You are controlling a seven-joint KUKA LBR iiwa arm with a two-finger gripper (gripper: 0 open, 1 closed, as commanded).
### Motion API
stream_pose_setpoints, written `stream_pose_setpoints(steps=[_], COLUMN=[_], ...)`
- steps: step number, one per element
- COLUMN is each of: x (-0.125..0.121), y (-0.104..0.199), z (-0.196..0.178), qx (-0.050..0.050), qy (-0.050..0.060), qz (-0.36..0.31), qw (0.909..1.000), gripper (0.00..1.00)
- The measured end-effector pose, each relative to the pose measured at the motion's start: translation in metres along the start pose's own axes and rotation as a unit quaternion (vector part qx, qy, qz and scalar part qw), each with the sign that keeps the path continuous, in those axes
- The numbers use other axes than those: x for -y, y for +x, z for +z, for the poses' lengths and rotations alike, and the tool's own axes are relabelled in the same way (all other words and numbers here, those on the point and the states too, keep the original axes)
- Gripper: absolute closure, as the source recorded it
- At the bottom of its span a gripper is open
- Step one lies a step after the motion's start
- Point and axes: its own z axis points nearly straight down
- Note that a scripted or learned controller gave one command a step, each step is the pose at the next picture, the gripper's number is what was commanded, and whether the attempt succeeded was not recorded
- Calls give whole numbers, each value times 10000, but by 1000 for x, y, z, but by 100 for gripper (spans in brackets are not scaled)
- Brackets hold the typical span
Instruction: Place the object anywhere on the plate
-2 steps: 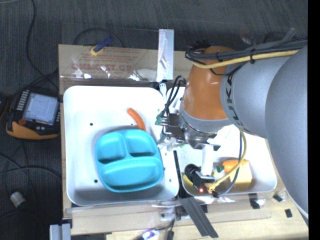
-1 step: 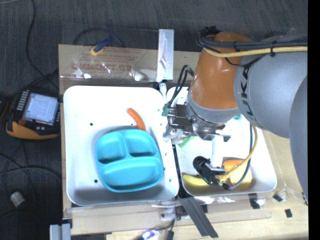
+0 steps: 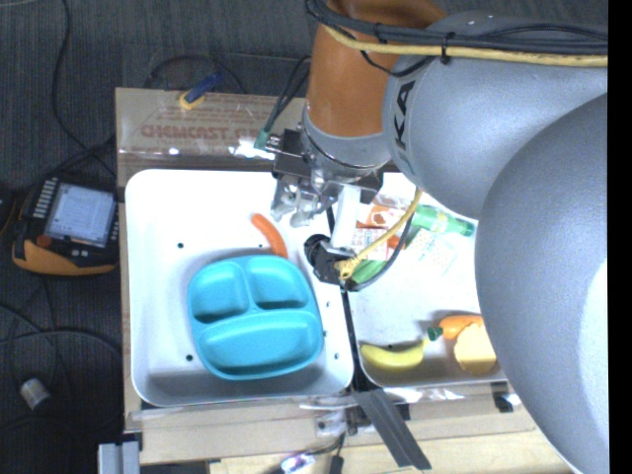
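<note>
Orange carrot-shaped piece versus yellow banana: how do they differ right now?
The slim orange carrot-shaped piece lies in the left white bin, just behind the blue sectioned plate; the yellow banana lies in the right white bin. The banana is thicker and curved, the orange piece nearly straight. Neither is on the plate.

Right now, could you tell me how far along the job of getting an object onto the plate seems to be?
Nothing looks done yet: the blue plate in the left bin carries no object. In hand: the gripper is low over an orange carrot-like piece lying just beyond the plate's far rim. Left: grasping an object and setting it on the plate.
</note>
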Motion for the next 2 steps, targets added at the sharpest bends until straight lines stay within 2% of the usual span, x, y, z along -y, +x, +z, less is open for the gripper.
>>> stream_pose_setpoints(steps=[1,2], x=[73,40], y=[-8,-18], z=[137,100], qx=[-5,5], qy=[31,11], qz=[963,2596], qw=[9954,9657], gripper=[100,100])
